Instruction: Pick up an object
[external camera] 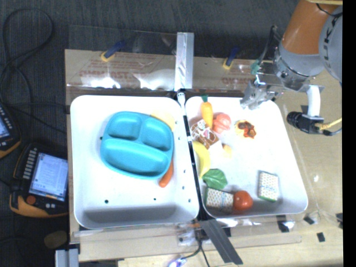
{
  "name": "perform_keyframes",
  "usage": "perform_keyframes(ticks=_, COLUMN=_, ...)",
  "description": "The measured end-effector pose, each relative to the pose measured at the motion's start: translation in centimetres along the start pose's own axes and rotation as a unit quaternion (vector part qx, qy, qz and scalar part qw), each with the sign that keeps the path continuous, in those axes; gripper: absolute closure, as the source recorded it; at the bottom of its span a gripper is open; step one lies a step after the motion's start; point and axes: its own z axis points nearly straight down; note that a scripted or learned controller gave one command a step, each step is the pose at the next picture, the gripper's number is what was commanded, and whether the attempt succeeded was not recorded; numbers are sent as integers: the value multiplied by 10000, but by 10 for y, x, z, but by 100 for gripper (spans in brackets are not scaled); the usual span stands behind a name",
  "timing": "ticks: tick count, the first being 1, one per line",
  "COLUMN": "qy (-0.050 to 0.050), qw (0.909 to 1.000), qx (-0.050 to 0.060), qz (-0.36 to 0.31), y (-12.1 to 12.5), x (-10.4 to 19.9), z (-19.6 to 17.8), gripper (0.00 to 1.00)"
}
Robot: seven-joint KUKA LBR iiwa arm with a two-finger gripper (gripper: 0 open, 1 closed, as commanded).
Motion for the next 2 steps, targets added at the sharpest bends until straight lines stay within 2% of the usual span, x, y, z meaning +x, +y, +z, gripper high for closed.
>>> perform_keyframes(ticks=1, qy=-1, qw=9700, qx=19, qz=2432, y=-23, x=1, z=26, gripper=100)
perform_keyframes(ticks=2, qy=3, qw=9961, qx=7, qz=877, y=-50, x=-13, z=4, gripper=100)
